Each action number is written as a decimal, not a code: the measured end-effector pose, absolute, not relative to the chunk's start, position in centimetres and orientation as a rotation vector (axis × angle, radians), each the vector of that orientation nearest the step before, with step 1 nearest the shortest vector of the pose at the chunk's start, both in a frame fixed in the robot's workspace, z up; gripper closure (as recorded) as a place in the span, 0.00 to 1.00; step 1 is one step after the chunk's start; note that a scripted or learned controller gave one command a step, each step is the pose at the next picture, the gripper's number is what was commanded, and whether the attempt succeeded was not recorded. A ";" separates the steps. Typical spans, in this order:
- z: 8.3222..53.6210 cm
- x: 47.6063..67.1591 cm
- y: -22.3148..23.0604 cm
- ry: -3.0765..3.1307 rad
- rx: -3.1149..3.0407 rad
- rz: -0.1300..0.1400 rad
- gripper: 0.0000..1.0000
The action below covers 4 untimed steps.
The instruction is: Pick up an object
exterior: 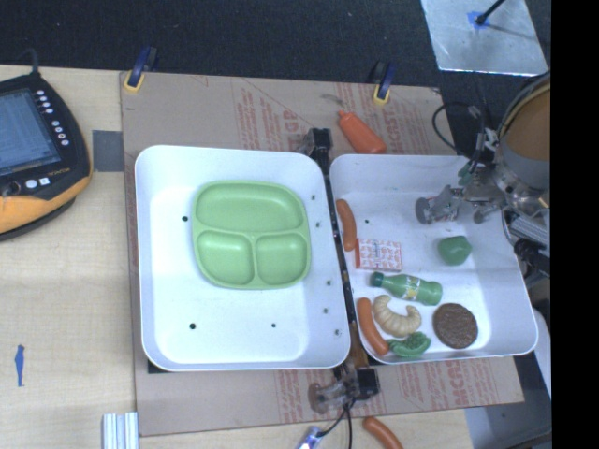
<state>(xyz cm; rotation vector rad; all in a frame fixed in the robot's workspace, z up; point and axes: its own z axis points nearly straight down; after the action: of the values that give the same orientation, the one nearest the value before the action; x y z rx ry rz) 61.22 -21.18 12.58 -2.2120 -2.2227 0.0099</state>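
The gripper [438, 210] hovers low in the right bin [524, 340], fingers seemingly spread and empty, so closing here would likely miss the green lump [454, 249] just beside it.

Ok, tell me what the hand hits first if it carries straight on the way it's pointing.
The hand points left across the right bin. Bare floor lies ahead, then probably the sausage by the left wall; height is unclear.

Bench surroundings beyond the two bins

A black-and-orange control pendant [33, 152] lies on the wooden bench at far left. Brown cardboard [243, 110] lies under the bins, held by two blue clamps [140, 66] along its far edge. A grey square panel [479, 21] sits on dark floor
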 end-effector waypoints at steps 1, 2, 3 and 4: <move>9.2 65.7 -19.3 -2.229 -2.215 0.005 0.00; 10.3 65.7 -19.4 -2.231 -2.212 0.005 1.00; 12.5 60.2 -17.8 -2.225 -2.215 0.006 1.00; 18.7 65.7 -13.0 -2.226 -2.216 -0.001 1.00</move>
<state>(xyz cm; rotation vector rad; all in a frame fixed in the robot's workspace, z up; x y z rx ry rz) 65.71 -13.05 18.73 -2.2158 -2.2256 -0.0007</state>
